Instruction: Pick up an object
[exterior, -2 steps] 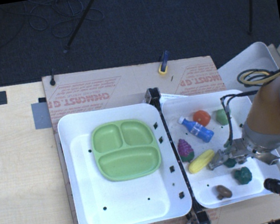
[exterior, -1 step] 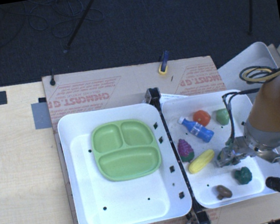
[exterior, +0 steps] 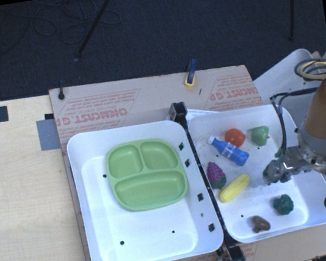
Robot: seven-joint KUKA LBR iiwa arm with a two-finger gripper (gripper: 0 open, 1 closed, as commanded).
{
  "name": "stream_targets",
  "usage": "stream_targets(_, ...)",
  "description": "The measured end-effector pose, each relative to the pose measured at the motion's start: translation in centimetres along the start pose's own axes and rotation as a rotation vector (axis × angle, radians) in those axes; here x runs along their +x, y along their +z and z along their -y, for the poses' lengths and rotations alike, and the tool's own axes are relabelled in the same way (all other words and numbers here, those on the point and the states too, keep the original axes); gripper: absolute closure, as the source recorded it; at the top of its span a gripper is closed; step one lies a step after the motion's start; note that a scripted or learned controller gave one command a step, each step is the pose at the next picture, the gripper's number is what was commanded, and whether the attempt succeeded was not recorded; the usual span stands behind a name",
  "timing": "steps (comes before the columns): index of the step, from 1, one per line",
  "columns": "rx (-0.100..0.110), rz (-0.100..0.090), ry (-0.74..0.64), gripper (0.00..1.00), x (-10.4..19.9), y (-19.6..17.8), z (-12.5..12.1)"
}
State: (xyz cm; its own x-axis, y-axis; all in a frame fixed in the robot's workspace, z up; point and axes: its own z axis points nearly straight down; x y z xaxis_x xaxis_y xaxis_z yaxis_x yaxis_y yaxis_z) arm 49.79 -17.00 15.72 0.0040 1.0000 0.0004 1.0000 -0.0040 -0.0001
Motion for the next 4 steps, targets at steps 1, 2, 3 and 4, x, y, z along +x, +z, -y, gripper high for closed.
stream_targets(1,-0.001,0.000,-0.006,1.00,0.4,-5.1,-1.0)
stream_targets(2,0.002,0.000,-0.006,1.00,0.3,-7.0,-1.1)
stream_targets(3,0.004,-0.003,-0.009,1.00,5.2,-7.0,-2.2)
stream_targets(4,0.003,-0.002,-0.010,1.00,9.5,-7.8,-5.2)
